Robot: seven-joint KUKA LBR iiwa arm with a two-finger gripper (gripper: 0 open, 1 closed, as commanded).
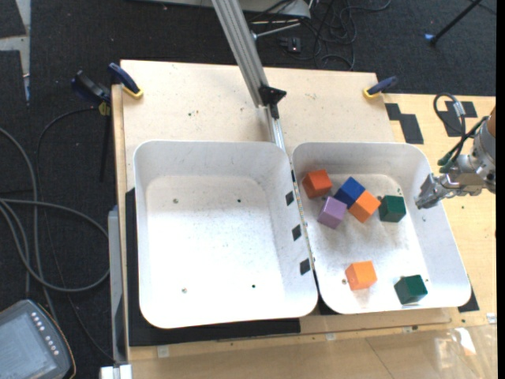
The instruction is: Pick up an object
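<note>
Two shallow white bins were set side by side on the bench (205,101). The left bin (150,164) held no blocks. The right bin (450,251) held seven blocks.

A cluster of five blocks was seen in the upper half of the right bin. An orange block (318,183) lay at the cluster's 10 o'clock end. A blue block (350,190) lay just beside it, toward 3 o'clock. A purple block (332,212) was found at 7 o'clock from the blue block, touching or nearly touching it. A second orange block (365,206) was pressed against the blue block at its 4 o'clock side. A dark green block (391,208) lay just beside that orange block, toward 3 o'clock.

Two further blocks were placed well apart from the cluster, near the lower wall of the bin. A third orange block (360,275) lay toward 6 o'clock of the cluster. A second dark green block (410,288) lay near it, toward 4 o'clock.

The pincer (424,197) was located over the right wall of the right bin, at 3 o'clock from the first dark green block and near it, but apart from it. No block was seen between its fingers. How wide the fingers stood could not be determined from the view. The arm (481,160) entered from the 3 o'clock side.
</note>
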